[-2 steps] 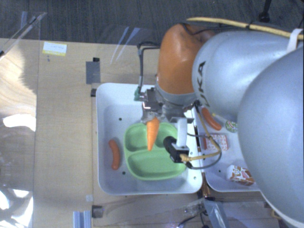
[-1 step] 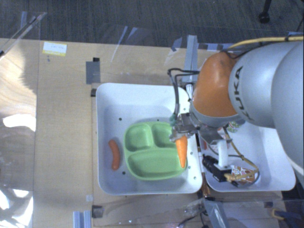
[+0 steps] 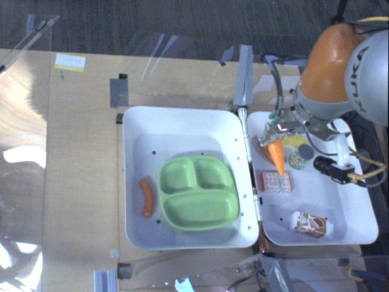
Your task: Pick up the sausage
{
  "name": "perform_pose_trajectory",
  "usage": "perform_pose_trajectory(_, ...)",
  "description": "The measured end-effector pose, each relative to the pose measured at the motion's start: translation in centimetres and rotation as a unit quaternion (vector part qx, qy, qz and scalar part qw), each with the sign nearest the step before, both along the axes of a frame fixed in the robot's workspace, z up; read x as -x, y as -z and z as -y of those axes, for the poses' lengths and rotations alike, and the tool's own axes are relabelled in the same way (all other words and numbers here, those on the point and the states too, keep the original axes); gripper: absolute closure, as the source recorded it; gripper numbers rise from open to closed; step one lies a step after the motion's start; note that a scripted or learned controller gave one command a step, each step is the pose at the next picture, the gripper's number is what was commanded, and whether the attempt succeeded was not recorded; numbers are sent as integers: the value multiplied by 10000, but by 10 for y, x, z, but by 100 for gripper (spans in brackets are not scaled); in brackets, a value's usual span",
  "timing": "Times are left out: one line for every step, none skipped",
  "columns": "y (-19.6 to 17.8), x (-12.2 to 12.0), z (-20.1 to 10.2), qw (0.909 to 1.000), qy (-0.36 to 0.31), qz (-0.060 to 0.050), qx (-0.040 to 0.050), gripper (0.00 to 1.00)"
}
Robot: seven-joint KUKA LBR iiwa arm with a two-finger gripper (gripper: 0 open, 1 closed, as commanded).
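Note:
The sausage is a small orange-red link lying lengthwise on the floor of the left bin, just left of a green divided plate. My gripper hangs over the far left corner of the right bin, right at the thick end of a carrot. The arm's orange band and grey wrist rise behind it to the right. The sausage lies far to the left of the gripper, across the wall between the bins and beyond the plate.
Beside the carrot in the right bin are a small can, a yellow item, a pink packet and a brown-and-white carton. A black cable fitting hangs over that bin. The green plate takes up most of the left bin.

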State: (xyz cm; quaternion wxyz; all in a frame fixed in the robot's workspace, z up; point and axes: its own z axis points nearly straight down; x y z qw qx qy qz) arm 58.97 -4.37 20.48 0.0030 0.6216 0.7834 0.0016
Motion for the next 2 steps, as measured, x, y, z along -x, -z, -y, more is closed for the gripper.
perform_pose_trajectory(10, -6, -56, 9892, 1467, -11, -14, 100)
perform_pose_trajectory(-14, -52, -100, 9443, 3291, -4, -21, 100)
